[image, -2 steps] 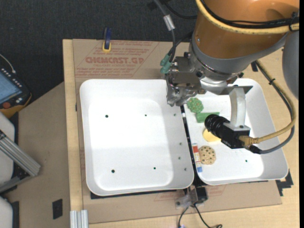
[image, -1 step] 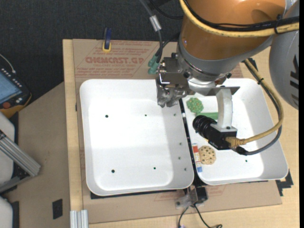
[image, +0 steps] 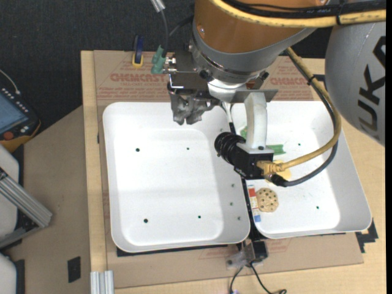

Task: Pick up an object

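My pincer (image: 187, 112) hangs over the far right corner of the left bin (image: 165, 182); clenched or released, I cannot tell. A speckled cookie (image: 266, 199) lies in the right bin (image: 331, 182), near-left corner. I judge I'm at the approach: next I should swing right and nearer, then lower onto it.

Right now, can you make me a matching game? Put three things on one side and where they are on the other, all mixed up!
Things:
1. gripper
2. speckled tan disc
3. green piece

Places:
A. near the front of the right bin
B. over the far edge of the left bin
C. farther back in the right bin

Pairs: 1-B, 2-A, 3-C
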Action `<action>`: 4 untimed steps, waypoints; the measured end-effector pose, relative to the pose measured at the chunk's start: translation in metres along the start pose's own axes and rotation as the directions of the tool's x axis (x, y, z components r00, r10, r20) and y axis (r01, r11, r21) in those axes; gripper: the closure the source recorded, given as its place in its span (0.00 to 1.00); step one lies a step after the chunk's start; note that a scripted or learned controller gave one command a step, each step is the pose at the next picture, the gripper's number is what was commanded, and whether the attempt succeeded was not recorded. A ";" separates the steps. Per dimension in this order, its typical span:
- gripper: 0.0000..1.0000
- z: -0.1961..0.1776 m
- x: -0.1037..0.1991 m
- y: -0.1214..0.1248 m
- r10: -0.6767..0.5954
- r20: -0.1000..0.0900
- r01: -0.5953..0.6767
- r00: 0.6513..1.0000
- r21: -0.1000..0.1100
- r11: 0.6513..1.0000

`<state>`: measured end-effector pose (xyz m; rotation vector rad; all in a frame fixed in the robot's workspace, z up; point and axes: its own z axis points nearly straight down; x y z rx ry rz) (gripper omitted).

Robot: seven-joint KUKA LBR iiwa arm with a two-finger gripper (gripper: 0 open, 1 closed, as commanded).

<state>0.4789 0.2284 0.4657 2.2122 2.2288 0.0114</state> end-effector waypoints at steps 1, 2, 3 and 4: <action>1.00 -0.074 -0.004 0.001 0.006 -0.001 -0.006 1.000 -0.004 1.000; 1.00 -0.045 -0.004 0.000 0.007 0.006 -0.007 1.000 0.011 1.000; 1.00 -0.011 -0.004 0.000 0.008 0.007 -0.008 1.000 0.012 1.000; 1.00 0.142 -0.016 -0.003 0.010 0.013 -0.010 1.000 0.023 1.000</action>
